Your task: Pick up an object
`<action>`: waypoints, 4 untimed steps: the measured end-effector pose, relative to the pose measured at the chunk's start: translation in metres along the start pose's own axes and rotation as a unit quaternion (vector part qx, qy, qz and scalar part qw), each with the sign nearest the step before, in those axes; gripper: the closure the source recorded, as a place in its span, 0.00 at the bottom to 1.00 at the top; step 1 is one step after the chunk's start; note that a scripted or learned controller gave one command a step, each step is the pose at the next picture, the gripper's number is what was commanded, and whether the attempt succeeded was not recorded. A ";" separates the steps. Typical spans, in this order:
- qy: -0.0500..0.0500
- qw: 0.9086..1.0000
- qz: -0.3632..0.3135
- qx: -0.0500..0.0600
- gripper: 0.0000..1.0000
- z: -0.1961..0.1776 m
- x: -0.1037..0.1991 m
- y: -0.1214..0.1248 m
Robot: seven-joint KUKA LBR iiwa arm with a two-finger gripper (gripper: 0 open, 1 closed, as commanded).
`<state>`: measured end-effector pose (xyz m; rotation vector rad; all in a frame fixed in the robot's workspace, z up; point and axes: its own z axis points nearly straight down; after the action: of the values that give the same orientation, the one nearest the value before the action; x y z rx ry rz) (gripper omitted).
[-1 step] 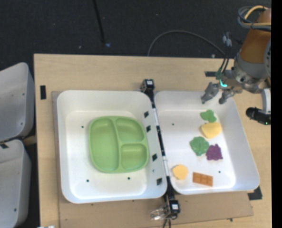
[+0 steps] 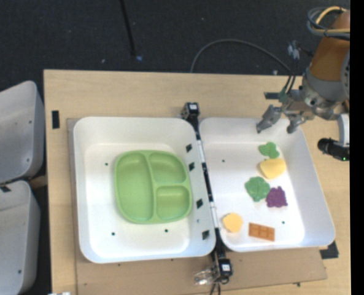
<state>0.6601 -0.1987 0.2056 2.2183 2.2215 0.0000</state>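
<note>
My jaws [image 2: 280, 120] hang over the far right corner of the right bin [image 2: 310, 165], spread apart, nothing between them; the two fingers [image 2: 266, 118] point down toward the bin's far rim. My arm comes in from the right, orange band above the wrist. Six items lie in the right bin, all clear of my jaws. Nearest is a small green piece [image 2: 268, 149], just beside a yellow piece [image 2: 272, 168] that sits a little nearer the camera. Below these, a larger green piece [image 2: 256, 188] touches or nearly touches a purple piece [image 2: 276, 197] on its right. Toward the near rim lie a yellow-orange piece [image 2: 232, 222] and, just beside it, a flat orange-brown bar [image 2: 261, 232]. The left bin [image 2: 96, 140] holds a green divided plate [image 2: 151, 185], lying flat at its middle. Both bins rest side by side on the counter [image 2: 139, 94], their inner rims touching.
</note>
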 end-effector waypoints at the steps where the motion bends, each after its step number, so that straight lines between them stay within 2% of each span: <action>1: 0.000 1.000 -0.001 0.002 0.00 0.061 0.002 0.005; 2: -0.001 1.000 -0.002 -0.001 0.00 0.105 0.001 0.006; 3: -0.003 1.000 -0.004 -0.004 1.00 0.090 -0.001 0.008; 4: 0.000 1.000 -0.001 -0.003 1.00 0.043 -0.001 0.016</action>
<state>0.6764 -0.1995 0.1623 2.2126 2.2214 0.0048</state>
